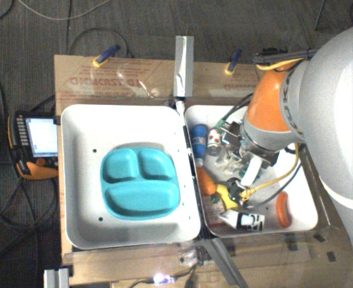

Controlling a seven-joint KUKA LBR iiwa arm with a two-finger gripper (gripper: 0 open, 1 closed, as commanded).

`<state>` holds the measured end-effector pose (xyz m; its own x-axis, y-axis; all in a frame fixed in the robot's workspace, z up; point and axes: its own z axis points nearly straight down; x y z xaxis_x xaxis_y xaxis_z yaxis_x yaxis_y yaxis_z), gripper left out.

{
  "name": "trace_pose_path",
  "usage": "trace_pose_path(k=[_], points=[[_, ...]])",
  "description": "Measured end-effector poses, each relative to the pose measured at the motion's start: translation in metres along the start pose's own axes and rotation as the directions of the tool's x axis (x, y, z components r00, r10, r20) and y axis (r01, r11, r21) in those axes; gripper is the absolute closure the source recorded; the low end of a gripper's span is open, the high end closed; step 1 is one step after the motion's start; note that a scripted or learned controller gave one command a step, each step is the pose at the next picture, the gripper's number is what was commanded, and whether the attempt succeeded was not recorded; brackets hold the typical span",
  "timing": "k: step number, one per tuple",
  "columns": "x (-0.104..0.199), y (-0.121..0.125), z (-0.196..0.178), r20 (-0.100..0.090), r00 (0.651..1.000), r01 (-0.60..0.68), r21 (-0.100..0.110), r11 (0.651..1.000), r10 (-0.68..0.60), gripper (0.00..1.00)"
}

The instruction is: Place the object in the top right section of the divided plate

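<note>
Over the right bin [308, 218] hangs the grey arm [320, 95], its orange band [271, 104] sitting toward two o'clock from the bin's middle. Below the band the gripper [239, 164] reaches down among the clutter near the bin's centre, but wires and fittings crowd it, so I cannot tell how it stands or whether it has anything.

Around it, inside the right bin, lie several small things. A blue can [197, 138] rests at about ten o'clock, close to the wall shared with the other bin, and a small white and red can [214, 138] sits just beside it. An orange ball [207, 183] lies at about eight o'clock, with a yellow toy [227, 195] touching it on the six o'clock side. A white and black bottle [244, 221] lies flat at six o'clock along the near wall. An orange cup [283, 209] lies at about four o'clock.

Well apart, the left bin [80, 131] holds the teal divided plate [141, 183] near its middle. Its two small sections face twelve o'clock and its large one faces six.
</note>
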<state>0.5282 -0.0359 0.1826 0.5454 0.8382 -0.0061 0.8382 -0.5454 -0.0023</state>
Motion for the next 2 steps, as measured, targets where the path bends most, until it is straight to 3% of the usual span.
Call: trace_pose_path(k=[1, 2], points=[[0.105, -0.054, 0.0, -0.001, 0.994, -0.105, 0.002, 0.994, 0.105, 1.0], [0.137, -0.102, -0.08, -0.001, 1.0, -0.019, -0.002, 1.0, 0.019, 1.0]])
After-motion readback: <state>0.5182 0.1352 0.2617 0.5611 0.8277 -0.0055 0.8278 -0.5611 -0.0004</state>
